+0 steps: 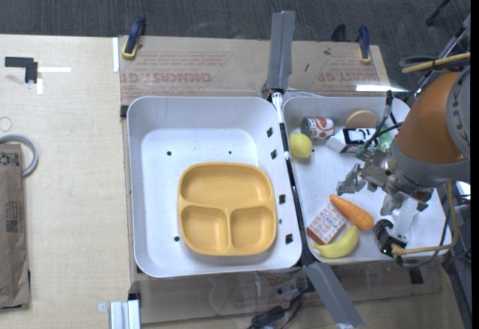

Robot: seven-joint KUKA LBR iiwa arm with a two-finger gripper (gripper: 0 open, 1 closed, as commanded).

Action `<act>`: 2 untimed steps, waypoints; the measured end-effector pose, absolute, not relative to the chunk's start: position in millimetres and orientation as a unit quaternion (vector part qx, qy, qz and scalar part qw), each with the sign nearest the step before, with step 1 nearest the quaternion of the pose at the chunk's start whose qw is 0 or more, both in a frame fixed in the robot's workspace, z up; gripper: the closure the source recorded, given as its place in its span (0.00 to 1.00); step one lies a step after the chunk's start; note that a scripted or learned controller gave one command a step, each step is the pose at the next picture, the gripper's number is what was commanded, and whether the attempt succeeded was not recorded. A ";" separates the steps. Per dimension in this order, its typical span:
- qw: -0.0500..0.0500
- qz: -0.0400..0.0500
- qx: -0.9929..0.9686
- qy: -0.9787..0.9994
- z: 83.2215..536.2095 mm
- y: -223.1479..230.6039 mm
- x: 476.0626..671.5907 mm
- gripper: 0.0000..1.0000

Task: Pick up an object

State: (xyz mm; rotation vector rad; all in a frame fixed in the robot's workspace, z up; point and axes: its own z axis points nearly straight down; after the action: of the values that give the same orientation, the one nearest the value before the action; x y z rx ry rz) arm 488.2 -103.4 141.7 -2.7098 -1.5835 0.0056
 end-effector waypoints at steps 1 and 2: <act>0.002 0.002 -0.836 -0.548 90.4 -94.5 489.2 0.00; 0.002 0.003 -0.837 -0.547 98.8 -95.6 488.9 1.00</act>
State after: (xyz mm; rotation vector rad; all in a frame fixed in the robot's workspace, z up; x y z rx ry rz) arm 488.9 -95.6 98.8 -2.6275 -1.7150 0.0090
